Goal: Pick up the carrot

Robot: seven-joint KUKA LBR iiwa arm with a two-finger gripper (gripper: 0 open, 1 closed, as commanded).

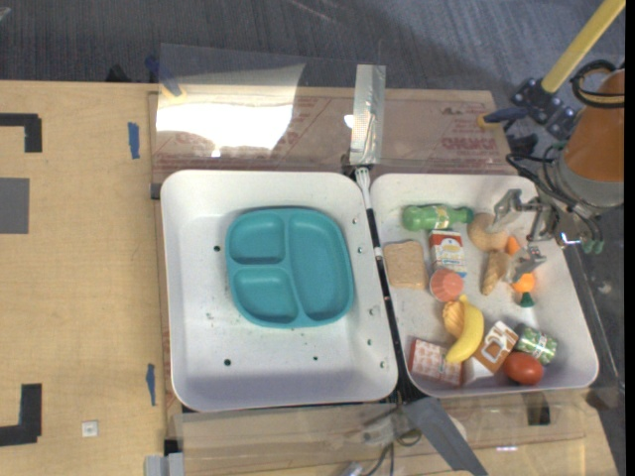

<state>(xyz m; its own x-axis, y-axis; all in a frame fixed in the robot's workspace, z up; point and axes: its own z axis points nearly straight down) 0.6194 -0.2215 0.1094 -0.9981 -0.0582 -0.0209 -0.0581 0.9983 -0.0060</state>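
Two white bins are seen side by side on the bench. In the left bin [189,365] a teal divided plate [291,266] is placed near the middle. The right bin [585,350] is filled with toy food: a green bottle [438,215] by the far edge, a slice of bread [404,264] by the left wall, a banana [466,335] toward the near edge, and a tomato [524,369] in the near right corner.

The gripper [529,228] is lowered over the far right part of this bin. Whether it is wide or narrow cannot be told. The carrot [523,285], small and orange with a green end, is seen by the right wall, just beside the gripper on its near side. Its long axis cannot be judged surely. A short move toward the near edge is probably needed.
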